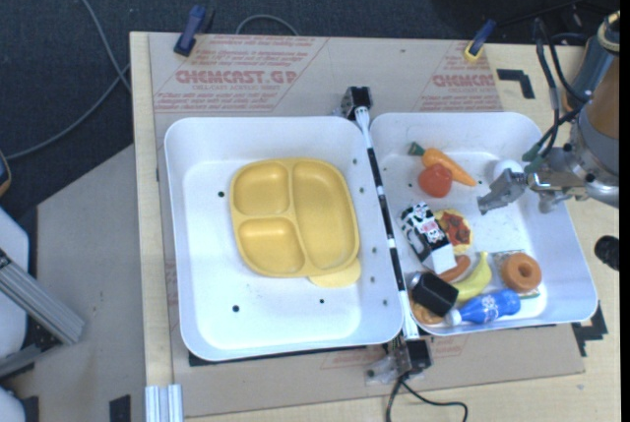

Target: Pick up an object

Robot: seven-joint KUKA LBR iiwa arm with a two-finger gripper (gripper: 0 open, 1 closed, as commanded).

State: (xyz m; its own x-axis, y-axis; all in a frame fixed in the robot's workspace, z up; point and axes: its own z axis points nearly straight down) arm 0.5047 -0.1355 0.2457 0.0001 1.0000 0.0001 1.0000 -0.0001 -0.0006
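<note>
Pincer [502, 191] over right bin [566, 258] | spread cannot be told | tomato [435, 180] nearby

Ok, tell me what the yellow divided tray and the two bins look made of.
Yellow divided tray: likely moulded plastic, matte, one even colour with soft rounded compartment ridges. Left bin and right bin: probably thin formed plastic, smooth, slightly glossy white, with rounded corners and rolled rims.
</note>
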